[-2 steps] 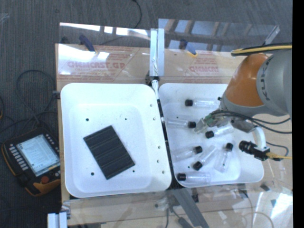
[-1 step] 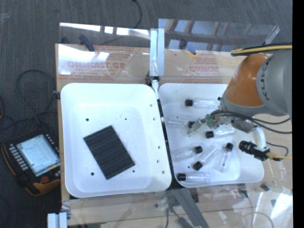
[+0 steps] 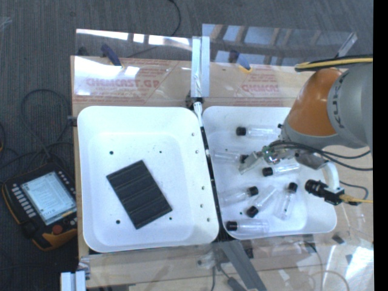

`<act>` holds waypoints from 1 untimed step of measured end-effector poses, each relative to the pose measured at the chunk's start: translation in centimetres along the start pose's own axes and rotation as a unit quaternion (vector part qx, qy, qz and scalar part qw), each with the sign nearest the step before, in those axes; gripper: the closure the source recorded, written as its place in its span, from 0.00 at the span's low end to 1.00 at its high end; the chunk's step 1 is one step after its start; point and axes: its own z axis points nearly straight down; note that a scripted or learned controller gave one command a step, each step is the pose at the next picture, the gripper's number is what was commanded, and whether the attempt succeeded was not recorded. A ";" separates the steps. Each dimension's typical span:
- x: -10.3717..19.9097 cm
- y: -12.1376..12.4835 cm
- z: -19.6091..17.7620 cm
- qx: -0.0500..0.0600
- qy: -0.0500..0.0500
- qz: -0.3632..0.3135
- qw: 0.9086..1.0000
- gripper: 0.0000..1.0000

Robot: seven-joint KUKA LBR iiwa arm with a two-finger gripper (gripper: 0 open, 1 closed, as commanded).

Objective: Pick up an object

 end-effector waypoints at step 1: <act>0.0 0.0 0.0 0.000 0.000 0.000 1.000 0.00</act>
